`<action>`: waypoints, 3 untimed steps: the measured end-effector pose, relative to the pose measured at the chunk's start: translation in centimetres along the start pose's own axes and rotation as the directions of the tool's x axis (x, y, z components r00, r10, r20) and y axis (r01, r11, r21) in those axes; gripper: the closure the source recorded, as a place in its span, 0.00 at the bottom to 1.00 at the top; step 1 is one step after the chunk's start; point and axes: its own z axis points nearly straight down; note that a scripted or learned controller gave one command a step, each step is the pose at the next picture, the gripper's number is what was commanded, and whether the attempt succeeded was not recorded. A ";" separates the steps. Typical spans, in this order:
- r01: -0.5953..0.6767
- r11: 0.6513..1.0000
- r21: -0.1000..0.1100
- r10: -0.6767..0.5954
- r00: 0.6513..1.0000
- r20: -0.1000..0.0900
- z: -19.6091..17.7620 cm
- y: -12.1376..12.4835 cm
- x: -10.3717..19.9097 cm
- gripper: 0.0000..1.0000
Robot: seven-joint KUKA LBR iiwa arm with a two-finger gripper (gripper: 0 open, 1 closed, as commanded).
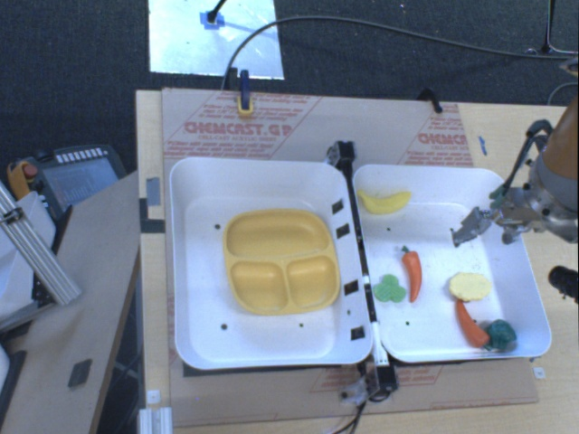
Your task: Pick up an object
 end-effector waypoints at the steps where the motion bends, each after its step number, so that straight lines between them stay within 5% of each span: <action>1: 0.003 1.000 -0.012 -0.003 1.000 0.003 -0.6 0.3 0.0 0.00; 3: 0.001 1.000 -0.006 -0.001 1.000 0.001 8.2 1.1 -0.4 0.00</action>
